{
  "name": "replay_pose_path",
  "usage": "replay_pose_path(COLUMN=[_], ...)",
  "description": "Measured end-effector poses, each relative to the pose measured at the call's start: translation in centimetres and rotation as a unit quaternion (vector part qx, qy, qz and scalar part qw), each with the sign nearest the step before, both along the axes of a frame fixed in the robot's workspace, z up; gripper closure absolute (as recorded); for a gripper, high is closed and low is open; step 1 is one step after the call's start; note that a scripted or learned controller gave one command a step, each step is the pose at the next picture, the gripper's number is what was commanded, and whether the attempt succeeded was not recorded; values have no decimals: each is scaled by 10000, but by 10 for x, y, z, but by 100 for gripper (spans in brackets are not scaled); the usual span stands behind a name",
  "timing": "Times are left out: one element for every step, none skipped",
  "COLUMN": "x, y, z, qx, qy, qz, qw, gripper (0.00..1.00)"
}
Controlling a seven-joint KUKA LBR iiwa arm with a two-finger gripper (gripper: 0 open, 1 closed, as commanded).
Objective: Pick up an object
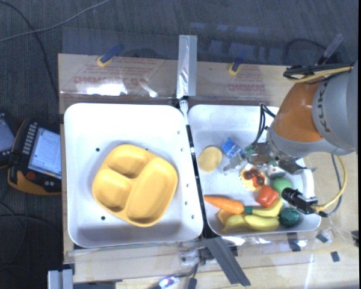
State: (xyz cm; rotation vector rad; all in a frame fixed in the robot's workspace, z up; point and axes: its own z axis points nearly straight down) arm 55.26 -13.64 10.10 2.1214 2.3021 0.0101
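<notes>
The right bin [195, 138] holds several toy foods. A pale yellow round piece [209, 158] lies at its left, with a small blue object [230, 146] beside it. Along the front lie an orange carrot [224, 204], yellow bananas [256, 219], a red pepper [266, 195] and green pieces [290, 217]. My gripper [239, 159] is low in the bin, right beside the blue object and above a small red-and-yellow piece [253, 176]. The grey arm with its orange band [295, 116] covers the bin's right part.
The left bin [84, 125] carries a yellow divided plate [136, 184]. A metal strip [187, 65] runs behind the wall between the bins. A handheld pendant [37, 158] lies off the bench at the left. Cables trail around the arm's wrist at right.
</notes>
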Motion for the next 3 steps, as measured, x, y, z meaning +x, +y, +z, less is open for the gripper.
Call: replay_pose_path(x=[-3,1,53], y=[-39,-41,-3], z=[-10,3,99], qx=[8,-16,4], qy=[-22,-75,83], qz=[1103,1095,644], qw=[9939,9940,9979], gripper=[0,100,100])
